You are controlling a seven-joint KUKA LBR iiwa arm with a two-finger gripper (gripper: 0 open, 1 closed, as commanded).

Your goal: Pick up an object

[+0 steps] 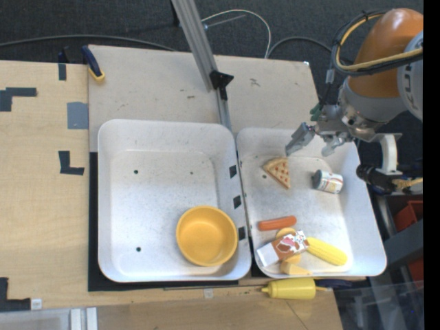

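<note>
Objects for picking lie in the right bin (364,246); left bin (113,184) holds a yellow bowl (205,236). Next come corn (326,251), carrot (277,223), pizza slice (278,172), small can (327,181). Pincer (315,145) hangs open, empty, above the bin's far edge.

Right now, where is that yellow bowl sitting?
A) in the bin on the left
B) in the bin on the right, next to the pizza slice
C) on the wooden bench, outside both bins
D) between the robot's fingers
A: the yellow bowl rests alone near the front of the left bin, while the pizza slice lies in the right bin, below the gripper.
</note>
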